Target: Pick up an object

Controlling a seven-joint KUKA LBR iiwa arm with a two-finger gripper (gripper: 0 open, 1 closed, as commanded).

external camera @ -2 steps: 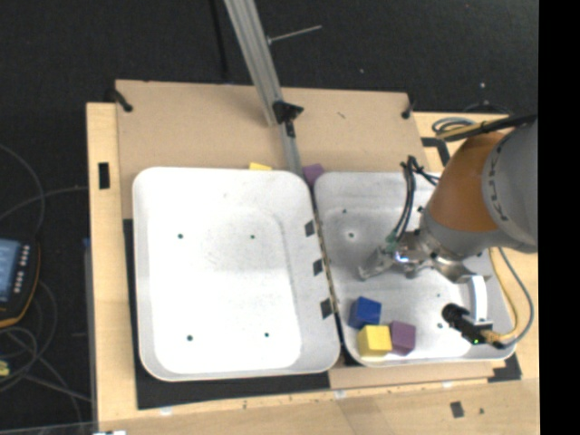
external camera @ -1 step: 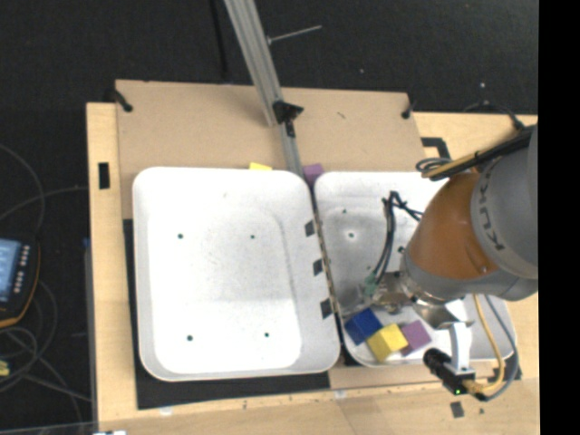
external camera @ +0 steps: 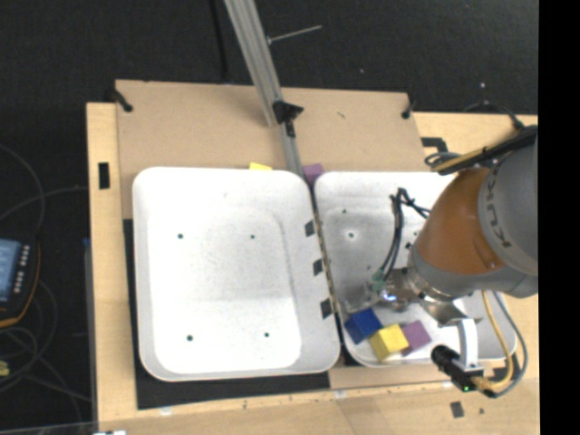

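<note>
The bulky grey arm with its orange band (external camera: 467,234) covers much of the right-hand shallow white bin (external camera: 362,198), so the floor beneath it is hidden. The gripper (external camera: 391,295) sits under the wrist, too buried to read. A small purple block (external camera: 417,333) is partly hidden behind a yellow cube (external camera: 391,341).

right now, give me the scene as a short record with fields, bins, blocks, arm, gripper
left bin: white, shallow, a few dark dots on its floor
right bin: white, shallow, holds the blocks at its near end
blue block: in the right bin, near the divide between the bins
yellow block: beside the blue block, toward the near rim
purple block: right of the yellow block
arm: grey with an orange band, over the right bin
gripper: down in the right bin just above the blocks, finger state unclear
</note>
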